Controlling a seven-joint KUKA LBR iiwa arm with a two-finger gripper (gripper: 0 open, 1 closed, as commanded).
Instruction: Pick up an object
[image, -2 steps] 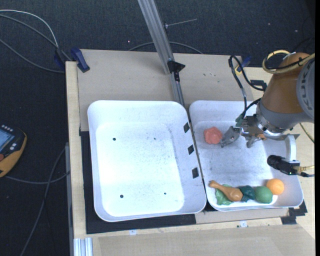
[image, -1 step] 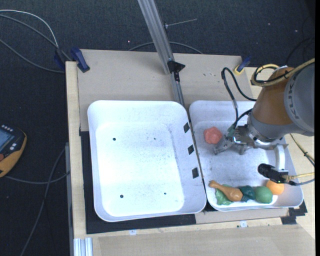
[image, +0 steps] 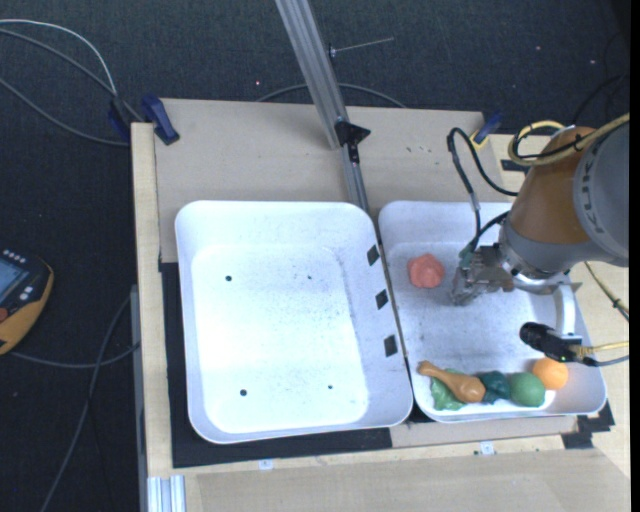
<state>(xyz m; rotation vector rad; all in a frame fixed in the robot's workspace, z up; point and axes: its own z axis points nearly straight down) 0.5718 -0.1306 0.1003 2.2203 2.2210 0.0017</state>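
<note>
My gripper hangs over the right bin, its fingers pointing down just to the right of a pink-red lump, a small gap between them. Nothing shows between the fingers. Along the bin's front edge lie a tan drumstick-shaped toy, a dark teal piece, a green ball and an orange ball.
The left bin sits beside the right one. A slanted metal pole rises from between the bins at the back. A black cable clip hangs off the wrist near the orange ball. Cables lie off the bench to the left.
</note>
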